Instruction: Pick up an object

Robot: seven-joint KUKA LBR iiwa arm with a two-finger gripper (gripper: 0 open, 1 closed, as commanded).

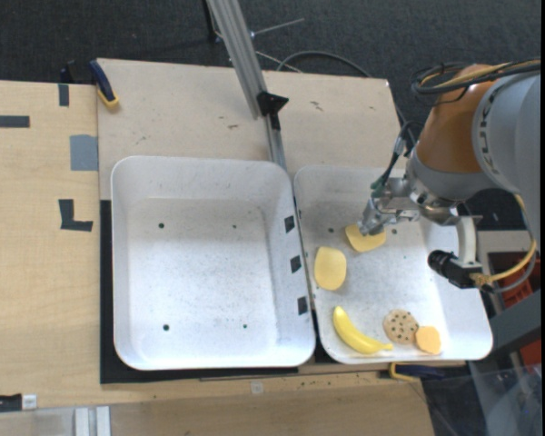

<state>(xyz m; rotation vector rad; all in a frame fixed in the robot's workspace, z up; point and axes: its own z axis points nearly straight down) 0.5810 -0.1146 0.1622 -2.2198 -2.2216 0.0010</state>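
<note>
My gripper reaches down into the right bin from the right, its tip right over a yellow wedge-shaped piece. The wedge lies on the bin floor, partly covered by the gripper. A pale yellow round piece sits just left of it. Nearer the front lie a yellow banana, a brown speckled cookie and a small orange piece.
The left bin stands beside the right one, with a raised divider edge between them. A slanted metal pole crosses the back of the bench. The arm's orange band and grey wrist hang over the right bin's far right side.
</note>
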